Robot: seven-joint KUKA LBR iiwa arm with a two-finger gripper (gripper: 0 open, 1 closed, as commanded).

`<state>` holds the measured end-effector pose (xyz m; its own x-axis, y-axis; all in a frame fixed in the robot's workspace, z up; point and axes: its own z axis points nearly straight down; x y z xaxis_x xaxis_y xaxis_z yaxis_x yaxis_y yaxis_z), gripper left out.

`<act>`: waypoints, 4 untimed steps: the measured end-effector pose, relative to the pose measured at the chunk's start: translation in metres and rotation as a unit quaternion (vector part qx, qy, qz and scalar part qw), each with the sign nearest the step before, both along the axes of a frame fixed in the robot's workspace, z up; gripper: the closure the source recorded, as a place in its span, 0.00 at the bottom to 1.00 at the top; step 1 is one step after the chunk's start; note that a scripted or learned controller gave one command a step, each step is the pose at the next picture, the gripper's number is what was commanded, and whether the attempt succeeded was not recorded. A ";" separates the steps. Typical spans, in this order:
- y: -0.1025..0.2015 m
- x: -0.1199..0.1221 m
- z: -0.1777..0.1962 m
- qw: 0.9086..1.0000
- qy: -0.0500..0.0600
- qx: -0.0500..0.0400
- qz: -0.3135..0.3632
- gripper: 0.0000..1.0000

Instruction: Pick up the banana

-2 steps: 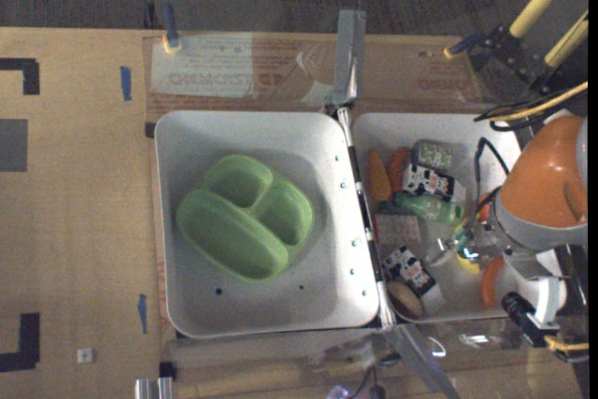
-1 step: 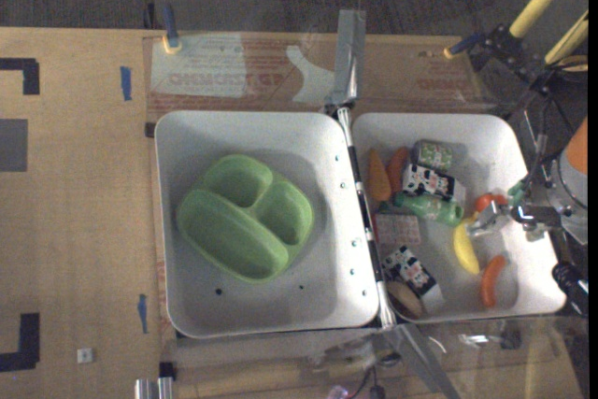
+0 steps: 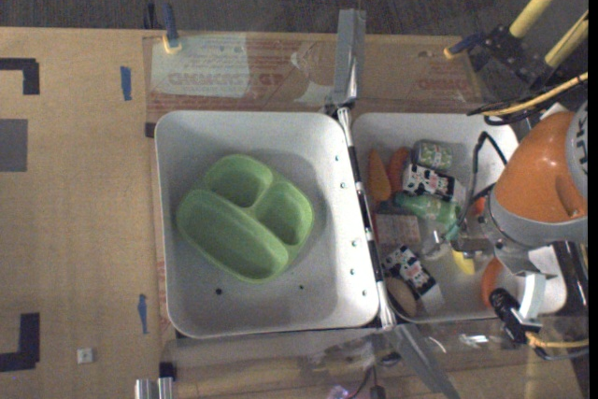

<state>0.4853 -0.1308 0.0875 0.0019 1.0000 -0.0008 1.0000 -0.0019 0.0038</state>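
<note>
Arm lowered into right bin, gripper beside banana, grip state not discernible, green tray seated in left bin

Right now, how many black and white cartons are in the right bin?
2: one carton near the bin's middle, another carton toward the near left corner. More may be hidden under the arm.

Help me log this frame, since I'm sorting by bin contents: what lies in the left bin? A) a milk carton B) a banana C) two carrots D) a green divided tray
D: the green divided tray lies alone on the floor of the left bin, while the small cluttered items sit in the right bin.
</note>
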 end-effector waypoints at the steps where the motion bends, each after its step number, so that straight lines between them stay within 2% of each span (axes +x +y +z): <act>1: 0.035 0.008 0.000 1.000 -0.003 -0.001 0.017 0.00; 2: 0.035 0.009 0.010 1.000 -0.003 -0.001 0.016 1.00; 3: 0.035 0.009 0.010 1.000 -0.003 -0.001 0.016 0.00; 4: 0.035 0.009 0.020 1.000 -0.004 -0.001 0.016 1.00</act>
<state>0.4947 -0.0954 0.1074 -0.0305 0.9995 -0.0027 0.9995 0.0305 0.0124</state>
